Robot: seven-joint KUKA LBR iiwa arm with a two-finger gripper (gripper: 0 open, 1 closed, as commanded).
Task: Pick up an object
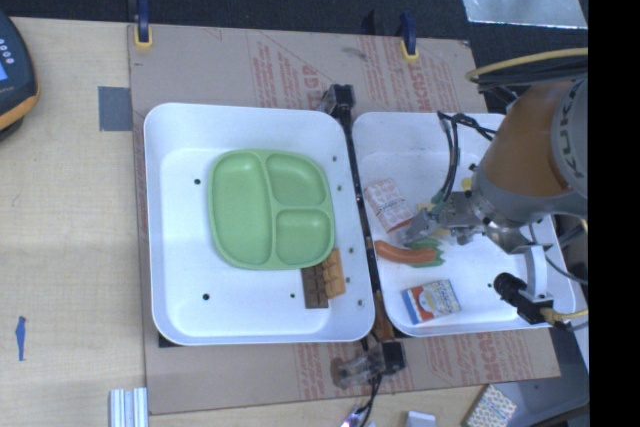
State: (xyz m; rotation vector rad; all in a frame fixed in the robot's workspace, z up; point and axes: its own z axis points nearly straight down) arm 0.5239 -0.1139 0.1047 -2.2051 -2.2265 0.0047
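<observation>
Hovering low in the right bin [470, 315], gripper [438, 223] sat over orange carrot [408, 254], centre-right of frame; finger state could not be told. Advised: descend squarely across carrot's narrow width.

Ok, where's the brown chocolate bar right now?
The chocolate bar lies in the left bin, near its lower right corner, just below the green divided plate.
</observation>
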